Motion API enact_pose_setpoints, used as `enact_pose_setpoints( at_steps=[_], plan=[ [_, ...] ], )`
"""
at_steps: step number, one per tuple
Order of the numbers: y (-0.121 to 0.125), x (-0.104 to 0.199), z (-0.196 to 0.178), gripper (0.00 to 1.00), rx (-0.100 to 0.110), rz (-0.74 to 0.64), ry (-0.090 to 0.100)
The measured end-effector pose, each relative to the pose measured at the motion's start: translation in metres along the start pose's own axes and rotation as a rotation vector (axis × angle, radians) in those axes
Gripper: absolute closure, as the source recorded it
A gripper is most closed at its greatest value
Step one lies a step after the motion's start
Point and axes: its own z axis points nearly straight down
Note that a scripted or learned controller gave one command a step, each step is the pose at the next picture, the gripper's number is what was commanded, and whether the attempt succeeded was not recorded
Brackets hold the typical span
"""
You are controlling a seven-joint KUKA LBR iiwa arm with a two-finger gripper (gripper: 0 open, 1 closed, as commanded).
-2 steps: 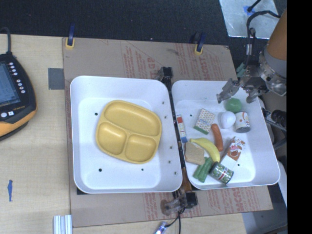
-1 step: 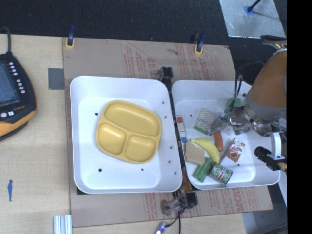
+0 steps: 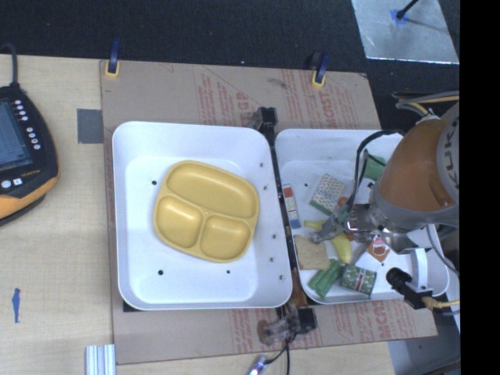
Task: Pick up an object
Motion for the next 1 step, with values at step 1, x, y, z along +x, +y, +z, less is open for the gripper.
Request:
enact_pose_setpoints(
  at_steps=[1],
  plan=[
    [0.0008,-0.0003,-0.0104,1.00,0.001,-0.005,0.000]
  ],
)
